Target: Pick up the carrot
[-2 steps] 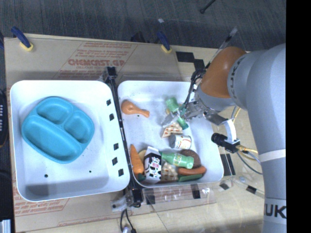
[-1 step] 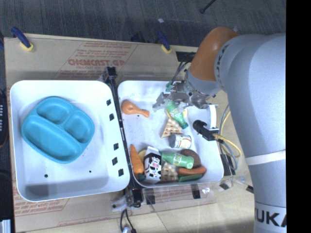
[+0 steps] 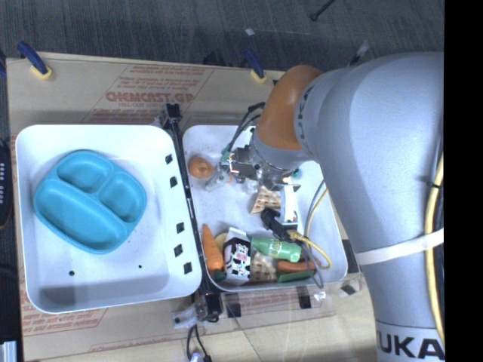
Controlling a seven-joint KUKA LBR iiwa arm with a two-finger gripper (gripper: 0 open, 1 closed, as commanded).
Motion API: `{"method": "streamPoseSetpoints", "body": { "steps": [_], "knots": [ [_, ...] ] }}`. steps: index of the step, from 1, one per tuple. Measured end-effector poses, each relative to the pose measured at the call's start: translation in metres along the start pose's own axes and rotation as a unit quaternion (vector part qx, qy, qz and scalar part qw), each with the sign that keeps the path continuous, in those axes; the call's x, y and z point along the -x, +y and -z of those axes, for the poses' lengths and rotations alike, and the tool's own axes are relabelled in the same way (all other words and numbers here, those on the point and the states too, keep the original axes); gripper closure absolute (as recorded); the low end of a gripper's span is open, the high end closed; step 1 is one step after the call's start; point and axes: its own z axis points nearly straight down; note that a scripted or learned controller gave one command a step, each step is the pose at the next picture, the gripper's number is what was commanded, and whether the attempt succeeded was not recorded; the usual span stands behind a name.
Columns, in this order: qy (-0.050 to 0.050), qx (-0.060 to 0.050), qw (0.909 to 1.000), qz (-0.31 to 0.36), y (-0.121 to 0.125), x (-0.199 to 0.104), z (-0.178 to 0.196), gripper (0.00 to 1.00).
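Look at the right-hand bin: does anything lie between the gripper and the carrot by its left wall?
Nothing visible does. The carrot lies along the left wall of the right bin, and bare white floor separates it from the gripper. A black-and-white carton sits close on the carrot's right, beside the path rather than across it.
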Motion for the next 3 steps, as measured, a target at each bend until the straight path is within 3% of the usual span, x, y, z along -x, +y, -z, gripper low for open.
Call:
{"method": "streamPoseSetpoints", "body": {
  "steps": [1, 2, 3],
  "knots": [
    [-0.003, 0.004, 0.9891, 0.147, 0.021, 0.051, 0.004, 0.00],
    [-0.001, 0.003, 0.9621, 0.273, 0.021, 0.064, 0.003, 0.00],
    [-0.003, 0.007, 0.9910, 0.133, 0.018, 0.086, 0.004, 0.00]
  ]
}}
